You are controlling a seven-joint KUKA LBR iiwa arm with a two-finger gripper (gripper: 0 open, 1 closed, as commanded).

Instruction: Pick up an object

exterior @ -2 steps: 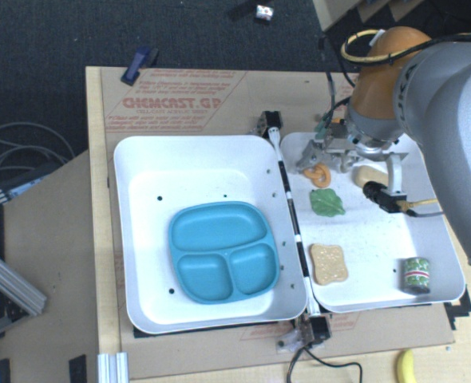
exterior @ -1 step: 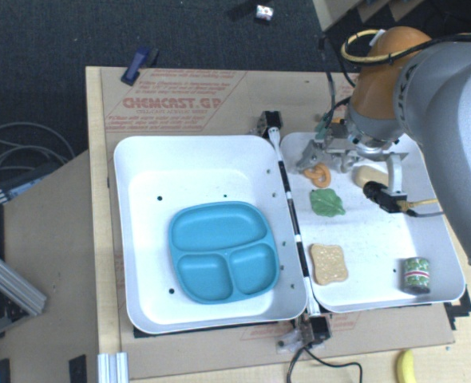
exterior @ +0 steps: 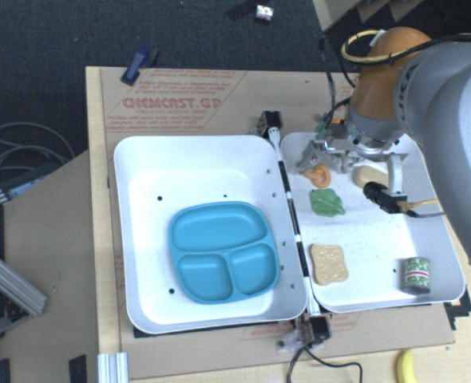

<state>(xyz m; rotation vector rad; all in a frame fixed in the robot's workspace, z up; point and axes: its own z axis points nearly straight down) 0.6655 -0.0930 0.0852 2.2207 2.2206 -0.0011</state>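
The right bin (exterior: pixel 439 238) holds several small objects. A small orange ring-shaped piece (exterior: pixel 320 175) lies near its far left corner. A green leafy piece (exterior: pixel 327 203) sits just in front of it. Nearer the front lie a tan slice of toast (exterior: pixel 329 263) and a small green and red can (exterior: pixel 416 274). A pale cream object (exterior: pixel 369 174) shows partly under the wrist. My gripper (exterior: pixel 325 159) hangs low over the far left part of this bin, right above the orange piece. Nothing is visibly lifted.
The left bin (exterior: pixel 140 174) holds a blue divided plate (exterior: pixel 222 250). The divider between the bins (exterior: pixel 290 214) runs just left of the gripper. A yellow object (exterior: pixel 407 367) lies outside the bins at the front right. The bulky grey arm (exterior: pixel 447 110) covers the right bin's far right.
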